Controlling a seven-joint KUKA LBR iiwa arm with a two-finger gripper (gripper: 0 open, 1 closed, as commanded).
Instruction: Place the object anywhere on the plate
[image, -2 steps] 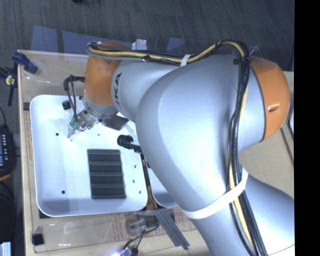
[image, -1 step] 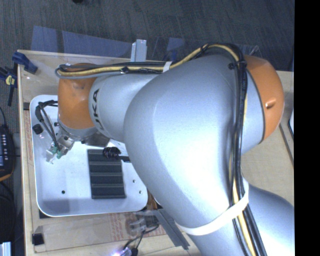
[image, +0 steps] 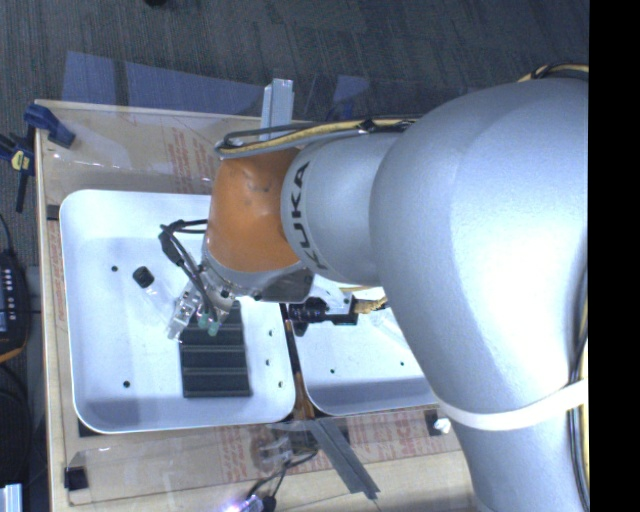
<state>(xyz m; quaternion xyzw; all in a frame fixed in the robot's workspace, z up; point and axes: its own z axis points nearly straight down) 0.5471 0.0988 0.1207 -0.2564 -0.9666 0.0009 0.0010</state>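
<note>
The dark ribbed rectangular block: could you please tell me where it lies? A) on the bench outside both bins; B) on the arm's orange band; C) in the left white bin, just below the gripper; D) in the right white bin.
C: the dark ribbed rectangular block rests on the floor of the left white bin, directly below the gripper as the camera view frames it.

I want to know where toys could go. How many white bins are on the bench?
2. One shallow white bin sits on the left; the other shallow white bin is beside it on the right, mostly hidden under the grey arm.
</note>
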